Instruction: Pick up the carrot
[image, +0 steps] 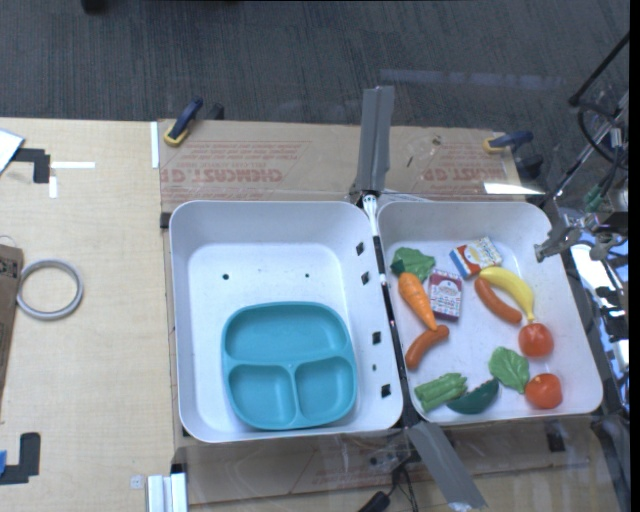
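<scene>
The carrot (415, 300) lies slantwise at the left side of the right bin (585, 330), leafy end far, touching a small red box (445, 297). The tool (568, 236) waits at the bin's right rim; its spread I cannot tell.

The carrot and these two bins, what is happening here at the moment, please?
Nothing is being handled yet. The carrot lies untouched in the right bin, near its left wall, with a green leafy piece at its top end and a small red box beside it. Other toy foods lie around it, such as a banana and two tomatoes. The left bin holds a blue divided plate. Picking up has not begun.
</scene>
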